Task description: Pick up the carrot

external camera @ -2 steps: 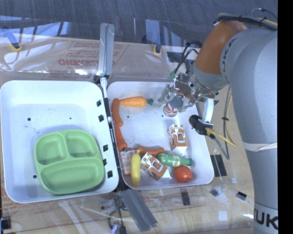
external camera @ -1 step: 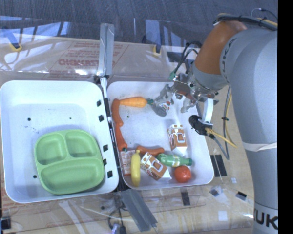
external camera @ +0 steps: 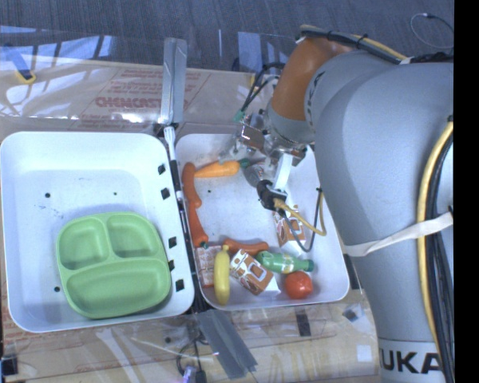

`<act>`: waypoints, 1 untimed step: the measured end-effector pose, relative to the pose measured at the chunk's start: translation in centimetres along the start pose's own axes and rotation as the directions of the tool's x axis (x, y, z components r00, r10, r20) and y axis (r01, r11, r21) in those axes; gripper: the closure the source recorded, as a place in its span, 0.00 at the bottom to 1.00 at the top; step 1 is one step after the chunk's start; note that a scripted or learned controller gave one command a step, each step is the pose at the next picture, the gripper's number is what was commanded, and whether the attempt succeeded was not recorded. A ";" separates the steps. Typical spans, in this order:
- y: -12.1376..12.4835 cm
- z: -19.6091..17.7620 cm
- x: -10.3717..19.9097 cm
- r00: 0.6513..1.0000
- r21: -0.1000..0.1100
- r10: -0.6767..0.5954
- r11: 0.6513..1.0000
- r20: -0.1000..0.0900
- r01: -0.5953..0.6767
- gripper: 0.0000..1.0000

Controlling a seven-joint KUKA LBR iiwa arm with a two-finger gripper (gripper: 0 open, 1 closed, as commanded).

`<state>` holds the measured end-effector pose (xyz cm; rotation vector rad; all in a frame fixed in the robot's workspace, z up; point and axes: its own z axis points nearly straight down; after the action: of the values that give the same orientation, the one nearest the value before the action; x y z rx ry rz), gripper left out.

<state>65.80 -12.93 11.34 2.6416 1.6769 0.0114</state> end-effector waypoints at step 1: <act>-1.5 2.0 2.8 0.986 0.018 0.170 0.985 0.003 -0.170 0.00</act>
<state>65.66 -9.80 9.33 2.7882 1.4529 -0.0036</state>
